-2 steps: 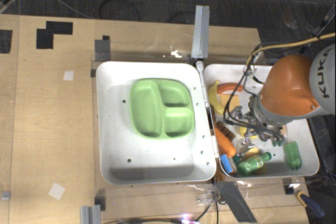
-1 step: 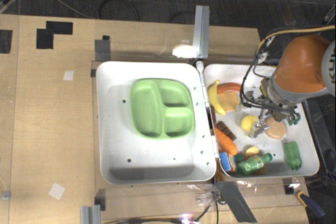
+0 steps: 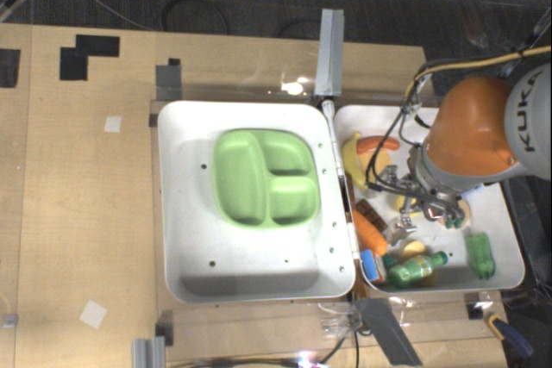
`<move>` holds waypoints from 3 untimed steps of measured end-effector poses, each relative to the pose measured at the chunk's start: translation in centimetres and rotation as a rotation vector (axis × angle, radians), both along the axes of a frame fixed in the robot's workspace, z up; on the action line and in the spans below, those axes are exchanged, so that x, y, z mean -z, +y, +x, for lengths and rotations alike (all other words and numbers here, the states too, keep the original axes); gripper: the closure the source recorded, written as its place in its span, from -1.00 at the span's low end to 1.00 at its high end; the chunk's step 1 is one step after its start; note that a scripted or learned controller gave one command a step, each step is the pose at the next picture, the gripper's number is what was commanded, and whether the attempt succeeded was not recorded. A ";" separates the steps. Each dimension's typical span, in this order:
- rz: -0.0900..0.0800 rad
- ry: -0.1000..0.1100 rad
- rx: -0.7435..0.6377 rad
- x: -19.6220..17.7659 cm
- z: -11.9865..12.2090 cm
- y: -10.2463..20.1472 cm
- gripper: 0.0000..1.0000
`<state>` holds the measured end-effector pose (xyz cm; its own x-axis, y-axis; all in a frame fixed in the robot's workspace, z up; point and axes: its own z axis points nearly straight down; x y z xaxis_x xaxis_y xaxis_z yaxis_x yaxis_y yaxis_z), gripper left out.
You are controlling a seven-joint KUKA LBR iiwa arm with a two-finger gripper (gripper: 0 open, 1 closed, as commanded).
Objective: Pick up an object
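Left bin (image 3: 172, 185): you see a shallow white bin with rounded corners and a raised rim, lying on the wooden bench (image 3: 78, 211).
Left bin contents: a light green divided tray (image 3: 263, 177) rests near the middle, with bare white floor around it on every side, widest toward the near edge.
Divider: the two bins meet along a narrow rim line just right of the green tray; a grey bracket (image 3: 329, 56) stands at its far end.
Right bin (image 3: 509, 258): you see less of its floor, since the arm (image 3: 470, 134) covers the centre and far right of it.
Right bin contents: a yellow banana-like piece (image 3: 354, 158) and a red-and-orange item (image 3: 379, 144) lie by the far left corner; a dark brown bar (image 3: 369, 211) and an orange carrot-like piece (image 3: 371, 234) lie along the left wall; a blue item (image 3: 372, 265) and a green bottle (image 3: 414, 269) crowd the near left corner; a green block (image 3: 480, 255) sits apart near the right wall.
Open room: the clearest patch in the right bin lies between the green bottle and the green block.
Gripper (image 3: 412, 215): it hangs low over the clutter, just beside the brown bar and carrot piece; you cannot tell how far apart its tips stand, nor whether anything sits between them.
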<state>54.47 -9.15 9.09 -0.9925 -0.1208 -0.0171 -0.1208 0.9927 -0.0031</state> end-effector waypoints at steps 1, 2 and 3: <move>-0.014 -0.004 -0.693 0.0 -0.3 -3.3 -1.00; -0.012 -0.003 -0.582 -0.1 0.0 0.4 -1.00; -0.009 -0.008 -0.414 -0.1 -1.7 0.4 -1.00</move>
<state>52.82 -8.75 9.15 -0.8598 -0.5103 -0.0212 -0.5101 0.8600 -0.0144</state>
